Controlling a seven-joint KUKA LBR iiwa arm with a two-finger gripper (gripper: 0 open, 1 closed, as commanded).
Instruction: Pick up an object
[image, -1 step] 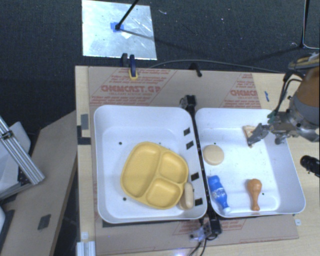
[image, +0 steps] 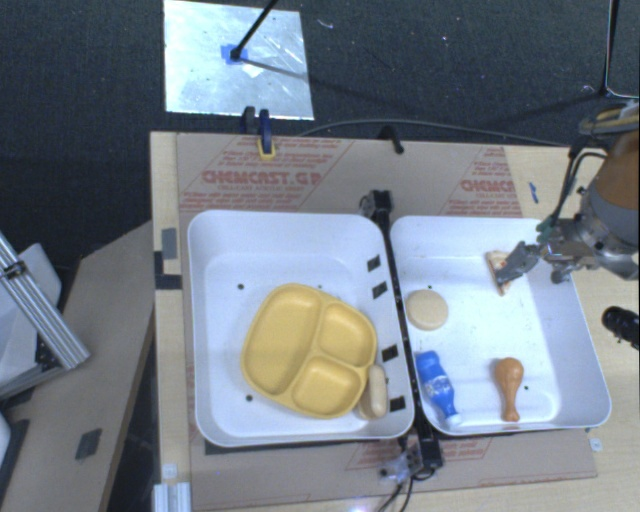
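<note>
Arm (image: 610, 215) low over right bin (image: 570, 330), pincer (image: 522, 264) beside toast slice (image: 497, 266), grip unclear.

My arm (image: 612, 205) is grey with an orange band above the wrist; my gripper (image: 522, 262) is dull grey metal.

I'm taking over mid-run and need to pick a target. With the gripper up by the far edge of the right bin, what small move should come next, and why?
Probably lower the gripper straight onto the toast-like piece in the right bin. It sits right at that piece, so little sideways travel is needed. The round cookie, blue bottle and drumstick all lie farther off. Whether the fingers already hold anything is unclear.
</note>
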